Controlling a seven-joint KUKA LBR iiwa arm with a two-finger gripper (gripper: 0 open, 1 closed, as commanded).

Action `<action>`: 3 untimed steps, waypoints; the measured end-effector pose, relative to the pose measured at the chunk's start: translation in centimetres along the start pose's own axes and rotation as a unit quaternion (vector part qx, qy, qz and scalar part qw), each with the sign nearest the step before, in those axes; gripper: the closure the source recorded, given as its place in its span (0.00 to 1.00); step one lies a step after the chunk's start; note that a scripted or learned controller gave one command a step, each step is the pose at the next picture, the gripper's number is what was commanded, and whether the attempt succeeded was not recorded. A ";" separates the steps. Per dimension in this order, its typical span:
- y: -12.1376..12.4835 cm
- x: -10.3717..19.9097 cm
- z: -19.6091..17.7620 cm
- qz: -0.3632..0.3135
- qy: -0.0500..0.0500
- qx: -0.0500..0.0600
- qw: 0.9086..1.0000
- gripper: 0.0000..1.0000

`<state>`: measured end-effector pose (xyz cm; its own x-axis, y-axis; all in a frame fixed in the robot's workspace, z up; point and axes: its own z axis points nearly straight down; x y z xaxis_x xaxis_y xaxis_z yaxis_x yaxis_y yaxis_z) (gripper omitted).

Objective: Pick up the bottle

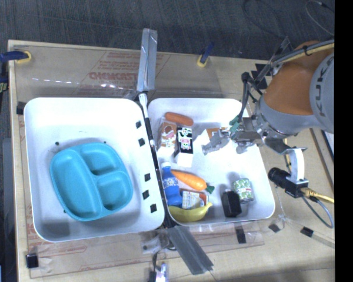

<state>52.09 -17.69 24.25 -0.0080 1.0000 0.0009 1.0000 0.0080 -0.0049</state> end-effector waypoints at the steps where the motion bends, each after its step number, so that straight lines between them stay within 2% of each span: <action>1: -4.4 5.8 13.0 -0.081 -0.003 -0.002 0.997 0.00; 2: -4.3 6.2 14.7 0.009 -0.007 -0.006 1.000 0.00; 3: -2.6 4.3 15.1 -0.028 0.000 -0.002 1.000 0.00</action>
<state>49.38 -13.36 9.17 -0.0641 0.9979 0.0008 0.9979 0.0641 -0.0014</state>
